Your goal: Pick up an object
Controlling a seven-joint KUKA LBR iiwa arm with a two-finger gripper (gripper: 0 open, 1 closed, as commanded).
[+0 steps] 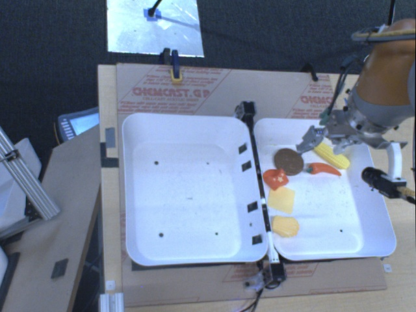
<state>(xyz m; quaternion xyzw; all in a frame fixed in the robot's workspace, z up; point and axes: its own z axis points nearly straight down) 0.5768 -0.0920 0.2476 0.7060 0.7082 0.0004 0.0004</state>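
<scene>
The right bin (364, 239) holds several toy foods. A brown round disc (288, 161) lies near its left wall, with an orange-red chili (323, 169) just to its right. A yellow corn cob (331, 155) lies above the chili. Below the disc are a red piece (275, 179), a pale yellow slice (282, 200) and a yellow-orange lump (285, 226). My gripper (330, 138) hangs over the upper part of the right bin, right above the corn cob and up-right of the disc. Nothing shows between its tips.
The left bin (188, 194) lies beside the right one, with black clips (250, 168) along the shared wall. A black part on a white bracket (383, 181) sticks over the right bin's right rim. A yellow clamp (175, 70) sits at the board's back edge.
</scene>
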